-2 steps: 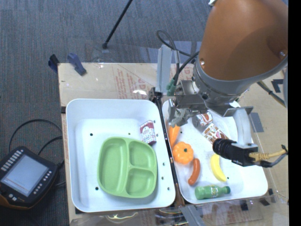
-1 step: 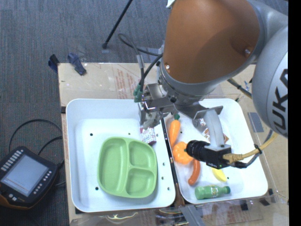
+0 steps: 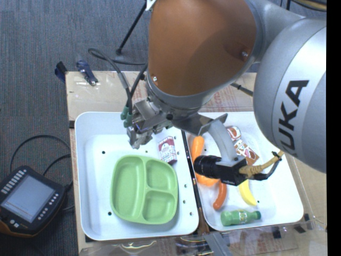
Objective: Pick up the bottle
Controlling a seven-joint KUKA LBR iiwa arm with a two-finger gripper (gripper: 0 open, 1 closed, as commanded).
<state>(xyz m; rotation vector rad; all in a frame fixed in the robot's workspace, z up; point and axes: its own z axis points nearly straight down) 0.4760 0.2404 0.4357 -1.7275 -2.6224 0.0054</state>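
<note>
Camera view: gripper (image 3: 136, 137) hovering in left bin (image 3: 88, 159); jaw state unclear.
Smooth green plastic bottle (image 3: 240, 216) lying at right bin's (image 3: 290, 196) 6 o'clock; glossy three-compartment green plate (image 3: 144, 188) sitting in left bin.

Dark grey carpet (image 3: 37, 31) surrounds a pale wooden bench (image 3: 101, 92), with a handheld control pendant (image 3: 26, 199) lying on the floor at lower left, its black cable (image 3: 40, 143) looping beside it, under even light.

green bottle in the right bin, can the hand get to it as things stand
Probably yes: the green bottle lies on its side at the right bin's near edge with nothing on it. The hand is over the left bin.
</note>
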